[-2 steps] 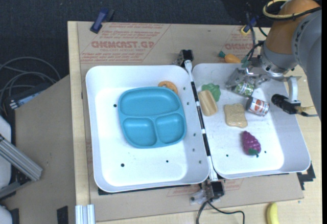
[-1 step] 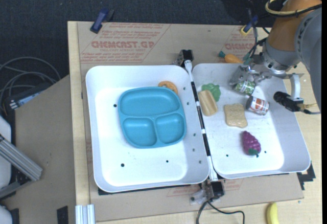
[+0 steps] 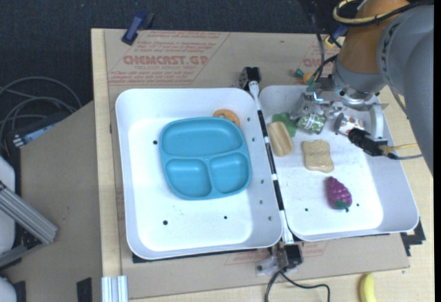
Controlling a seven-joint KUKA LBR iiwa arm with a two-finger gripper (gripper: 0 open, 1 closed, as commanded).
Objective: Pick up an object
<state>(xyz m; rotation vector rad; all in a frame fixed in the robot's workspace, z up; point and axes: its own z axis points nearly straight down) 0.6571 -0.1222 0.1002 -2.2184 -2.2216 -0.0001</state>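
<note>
Over the right bin's (image 3: 393,205) far end, the gripper (image 3: 313,118) hovers beside a green toy (image 3: 282,121), poised to grab; whether it is wide or narrow, I cannot tell.

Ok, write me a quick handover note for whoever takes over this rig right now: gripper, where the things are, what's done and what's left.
Gripper: low over the far end of the right bin, above a green item; nothing visibly held, grasp state unclear.
Right bin: tan bread roll by the divider, slice of toast mid-bin, purple grapes nearer the front.
Left bin: blue divided tray, a small orange piece at its far edge.
Done: no pick confirmed.
Left: grasp one object and lift it out.
</note>
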